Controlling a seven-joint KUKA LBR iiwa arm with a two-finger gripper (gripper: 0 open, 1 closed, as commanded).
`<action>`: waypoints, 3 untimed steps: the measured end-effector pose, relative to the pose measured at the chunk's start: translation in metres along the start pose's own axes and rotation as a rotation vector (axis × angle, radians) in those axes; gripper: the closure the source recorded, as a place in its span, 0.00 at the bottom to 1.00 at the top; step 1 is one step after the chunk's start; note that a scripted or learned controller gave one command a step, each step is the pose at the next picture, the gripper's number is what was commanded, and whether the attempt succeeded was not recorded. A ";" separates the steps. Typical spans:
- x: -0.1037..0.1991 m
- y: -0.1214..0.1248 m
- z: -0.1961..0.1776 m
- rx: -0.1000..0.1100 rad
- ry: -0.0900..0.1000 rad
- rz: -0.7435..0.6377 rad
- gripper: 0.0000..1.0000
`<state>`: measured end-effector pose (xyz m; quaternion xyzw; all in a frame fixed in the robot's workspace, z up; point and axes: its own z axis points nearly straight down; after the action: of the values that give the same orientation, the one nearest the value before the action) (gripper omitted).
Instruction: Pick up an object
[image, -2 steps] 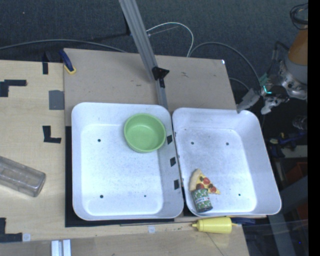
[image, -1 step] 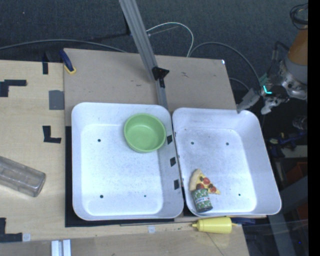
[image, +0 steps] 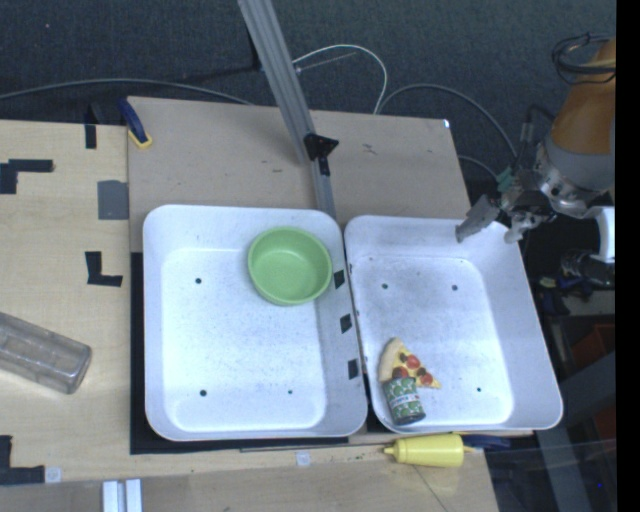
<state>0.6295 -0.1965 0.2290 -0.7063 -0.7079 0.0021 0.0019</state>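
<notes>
Risks, left to right. Clear plastic tumbler (image: 40, 352) lies on the desk (image: 60, 260) at far left, outside both bins, well out of my way. Green bowl (image: 290, 265) sits upper right in the left bin (image: 180, 400); its rounded rim could slip my grip. Pizza slice toy (image: 405, 362) and small green can (image: 405, 400) touch each other at lower left of the right bin (image: 500, 330), near its wall, so I may clip the wall or nudge one. Yellow bottle (image: 430, 450) lies just below that bin. My pincer (image: 492, 222) hovers over the right bin's upper right rim, nothing held; apart or together, cannot tell.
</notes>
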 end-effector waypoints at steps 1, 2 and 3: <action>-0.001 0.004 0.064 0.002 0.000 0.000 0.00; 0.009 0.006 0.116 -0.003 0.000 0.001 0.00; 0.010 0.006 0.106 -0.004 0.000 -0.001 1.00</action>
<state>0.6350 -0.1870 0.1229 -0.7060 -0.7082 0.0008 0.0003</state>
